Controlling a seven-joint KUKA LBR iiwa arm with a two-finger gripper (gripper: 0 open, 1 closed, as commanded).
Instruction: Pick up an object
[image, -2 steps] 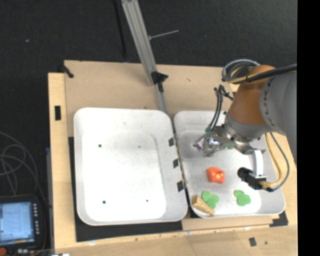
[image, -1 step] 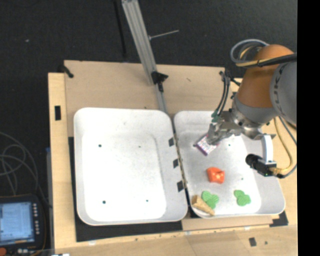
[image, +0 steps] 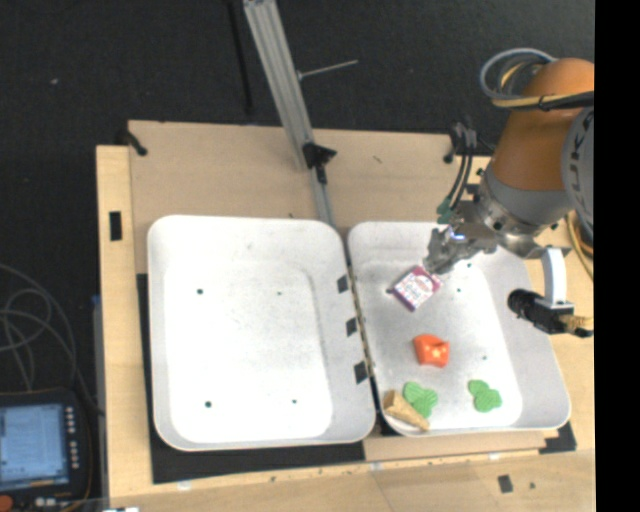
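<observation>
I am reaching in from the right, my gripper (image: 440, 252) angling down over the right bin (image: 520, 400); it is touching a purple-and-white packet (image: 415, 289); its state I cannot tell.

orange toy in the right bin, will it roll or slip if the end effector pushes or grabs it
The orange toy looks small and lumpy, so it would probably tumble a little rather than roll far. Its rounded sides may slip out of a pinch. It sits apart from the green pieces, so a nudge likely moves it alone.
</observation>
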